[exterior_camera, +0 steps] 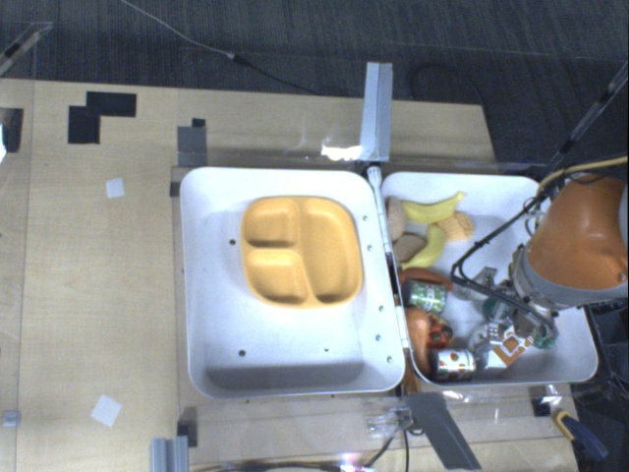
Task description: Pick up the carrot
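The carrot point(419, 330), a stubby orange-red piece, lies at the front left of the right bin point(580, 367), against the wall between the two bins. My gripper point(497, 328) hangs low over the front middle of that bin, to the right of the carrot and apart from it. Dark cables and the grey wrist under the orange band point(587, 232) cover much of the gripper. I see nothing held in it.
Around the carrot lie a green can point(428, 298), a silver can point(454, 364), two bananas point(432, 209) and a small orange-and-white item point(505, 350) under the gripper. The left bin point(211, 264) holds a yellow divided plate point(300, 249).
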Tool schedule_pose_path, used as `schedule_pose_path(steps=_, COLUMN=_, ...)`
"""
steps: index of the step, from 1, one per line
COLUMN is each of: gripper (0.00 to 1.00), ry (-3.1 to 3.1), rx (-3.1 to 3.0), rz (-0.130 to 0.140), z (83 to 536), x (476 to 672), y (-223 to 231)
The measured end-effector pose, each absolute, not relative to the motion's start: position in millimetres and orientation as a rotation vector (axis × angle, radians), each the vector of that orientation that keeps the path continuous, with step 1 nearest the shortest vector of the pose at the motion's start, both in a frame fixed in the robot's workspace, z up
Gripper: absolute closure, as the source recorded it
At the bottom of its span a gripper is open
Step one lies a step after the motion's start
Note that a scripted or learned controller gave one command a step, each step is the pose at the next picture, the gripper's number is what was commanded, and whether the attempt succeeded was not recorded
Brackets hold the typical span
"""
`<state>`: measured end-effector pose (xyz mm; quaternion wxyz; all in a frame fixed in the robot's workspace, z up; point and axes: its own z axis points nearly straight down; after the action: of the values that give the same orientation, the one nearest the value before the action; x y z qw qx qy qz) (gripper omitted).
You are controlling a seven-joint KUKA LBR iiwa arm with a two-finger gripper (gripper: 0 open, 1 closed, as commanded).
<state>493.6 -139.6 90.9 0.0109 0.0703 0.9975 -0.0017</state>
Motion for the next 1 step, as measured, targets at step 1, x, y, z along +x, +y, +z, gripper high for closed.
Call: schedule_pose_path(steps=1, gripper=0.00, ry=3.005, rx=0.767, rz=-0.040, z=103.1, x=503.0, y=-108.0)
